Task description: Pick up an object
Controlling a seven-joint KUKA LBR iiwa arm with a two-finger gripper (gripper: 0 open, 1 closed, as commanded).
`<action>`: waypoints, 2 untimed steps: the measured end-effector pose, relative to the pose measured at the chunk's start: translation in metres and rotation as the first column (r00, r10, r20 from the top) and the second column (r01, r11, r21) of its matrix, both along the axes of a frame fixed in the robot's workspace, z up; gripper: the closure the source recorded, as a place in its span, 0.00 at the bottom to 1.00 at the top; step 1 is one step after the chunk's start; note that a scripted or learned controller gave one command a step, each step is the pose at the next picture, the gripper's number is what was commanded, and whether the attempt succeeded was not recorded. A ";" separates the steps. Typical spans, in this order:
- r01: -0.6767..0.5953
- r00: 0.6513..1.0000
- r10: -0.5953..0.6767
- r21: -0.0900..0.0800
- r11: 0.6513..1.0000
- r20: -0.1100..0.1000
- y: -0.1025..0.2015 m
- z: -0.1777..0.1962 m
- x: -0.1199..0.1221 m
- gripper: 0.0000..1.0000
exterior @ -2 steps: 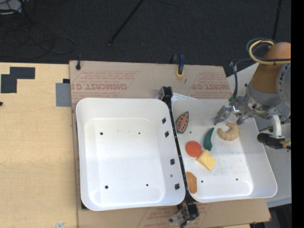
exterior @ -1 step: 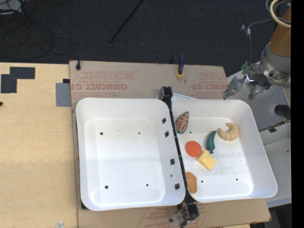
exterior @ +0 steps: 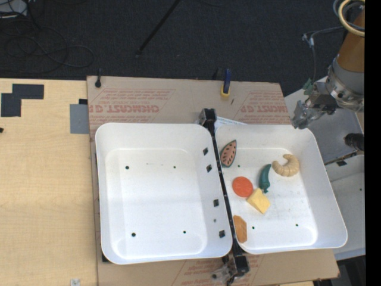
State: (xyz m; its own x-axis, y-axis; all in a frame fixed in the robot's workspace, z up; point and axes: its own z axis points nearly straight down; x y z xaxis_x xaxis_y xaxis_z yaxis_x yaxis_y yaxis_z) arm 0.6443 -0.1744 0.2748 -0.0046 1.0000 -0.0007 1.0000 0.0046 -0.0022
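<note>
The right bin point(exterior: 324, 177) holds several small toy foods: a brown-red slice point(exterior: 228, 153) near its left wall, a tan croissant point(exterior: 287, 165), a dark green pepper point(exterior: 264, 177), an orange-red disc point(exterior: 242, 187), a yellow wedge point(exterior: 259, 202) and an orange piece point(exterior: 239, 227) by the divider. My gripper point(exterior: 302, 115) hangs above the right bin's far right corner, outside the rim, well apart from all the objects. Nothing shows between its fingers.
The left bin point(exterior: 113, 159) sits beside the right one, joined by a black clamp strip point(exterior: 215, 183). Both rest on a cardboard sheet point(exterior: 149, 103). A blue and yellow clip point(exterior: 225, 85) stands at the cardboard's far edge. Cables lie on the dark floor behind.
</note>
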 end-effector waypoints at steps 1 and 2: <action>-0.008 1.000 0.008 0.005 1.000 0.008 0.116 0.075 0.001 1.00; 0.005 1.000 -0.005 0.001 1.000 -0.007 0.106 0.002 -0.002 1.00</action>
